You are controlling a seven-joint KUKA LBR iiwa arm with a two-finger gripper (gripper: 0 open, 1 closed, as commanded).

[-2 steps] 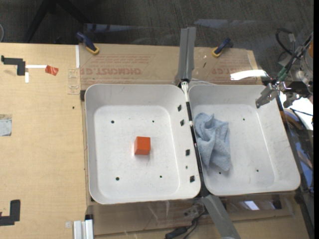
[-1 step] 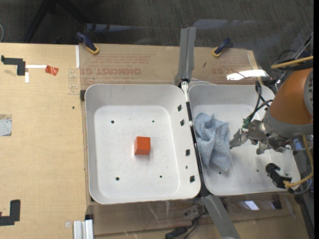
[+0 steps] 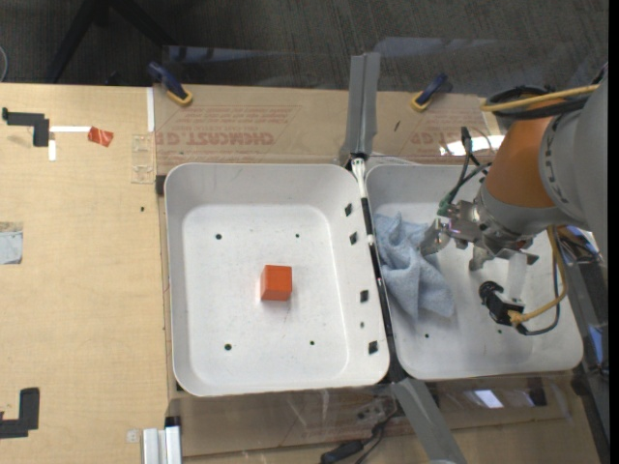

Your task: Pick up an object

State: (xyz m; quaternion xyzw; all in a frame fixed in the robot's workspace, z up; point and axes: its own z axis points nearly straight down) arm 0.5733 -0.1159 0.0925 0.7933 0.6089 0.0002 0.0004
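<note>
Starting at centre-left, an orange block [image 3: 277, 283] sits alone in the left bin [image 3: 193, 259], while a crumpled grey-blue cloth [image 3: 414, 269] lies in the right bin [image 3: 551, 346] just left of the hand [image 3: 464, 240]. This looks like the approach step, with a descent onto the cloth likely next. Cables and the wrist hide the hand, so I cannot tell how far open it is or whether it has hold of anything.

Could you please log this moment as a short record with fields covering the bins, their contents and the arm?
left bin: holds an orange block near its middle
right bin: holds a crumpled grey-blue cloth against its left side
arm: reaches in from the right, over the right bin
pincer: low beside the cloth's right edge; grasp cannot be judged
block: untouched, apart from the arm
</note>
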